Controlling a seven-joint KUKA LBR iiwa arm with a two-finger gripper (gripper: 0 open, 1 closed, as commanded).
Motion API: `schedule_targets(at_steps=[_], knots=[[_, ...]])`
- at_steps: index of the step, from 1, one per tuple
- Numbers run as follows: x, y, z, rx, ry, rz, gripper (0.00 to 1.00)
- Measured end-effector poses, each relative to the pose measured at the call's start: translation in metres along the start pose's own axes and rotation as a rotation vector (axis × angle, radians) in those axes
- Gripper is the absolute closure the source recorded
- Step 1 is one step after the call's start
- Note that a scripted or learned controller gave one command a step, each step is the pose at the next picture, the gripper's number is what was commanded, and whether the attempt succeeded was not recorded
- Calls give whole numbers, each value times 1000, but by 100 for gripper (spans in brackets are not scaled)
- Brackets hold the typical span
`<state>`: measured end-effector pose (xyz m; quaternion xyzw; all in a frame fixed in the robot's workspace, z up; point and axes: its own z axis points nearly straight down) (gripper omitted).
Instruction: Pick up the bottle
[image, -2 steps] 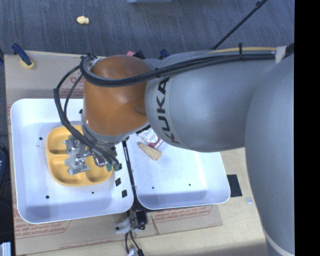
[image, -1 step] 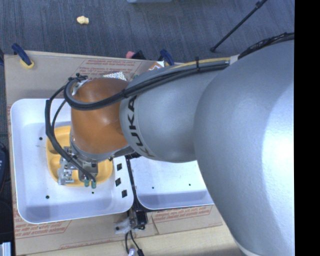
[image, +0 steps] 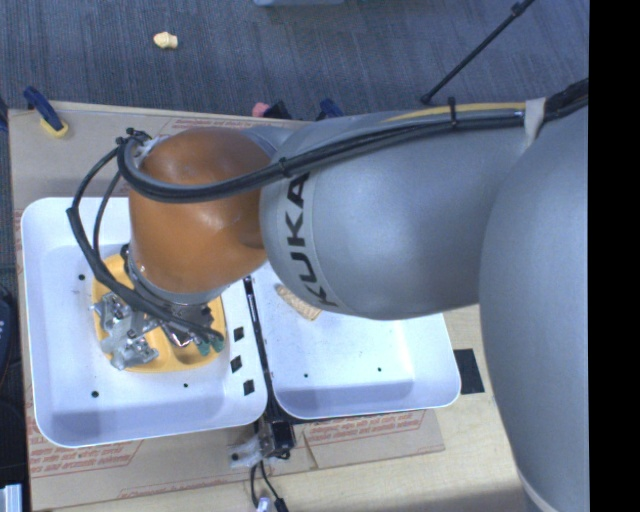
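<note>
My gripper (image: 128, 338) is down in the left bin (image: 60, 400), low over its floor. Right beneath and around it lies a flat yellow-orange thing (image: 185, 362), largely covered by the gripper's metal parts; I cannot tell whether it is the bottle. The orange wrist band (image: 195, 215) and grey arm (image: 400, 210) hide the back of both bins. A small beige object (image: 297, 301) peeks out from under the arm at the left side of the right bin (image: 400, 385).
Black cables (image: 90, 230) loop from the wrist over the left bin. The two bins meet at a ridge (image: 258, 350). Blue clamps (image: 45, 112) sit on the cardboard bench edge at the back left.
</note>
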<state>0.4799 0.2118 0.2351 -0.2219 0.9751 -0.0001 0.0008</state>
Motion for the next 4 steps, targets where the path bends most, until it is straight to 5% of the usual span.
schedule_targets(at_steps=[4], knots=[[-3, 1, -42, 4, -7, -11, 100]])
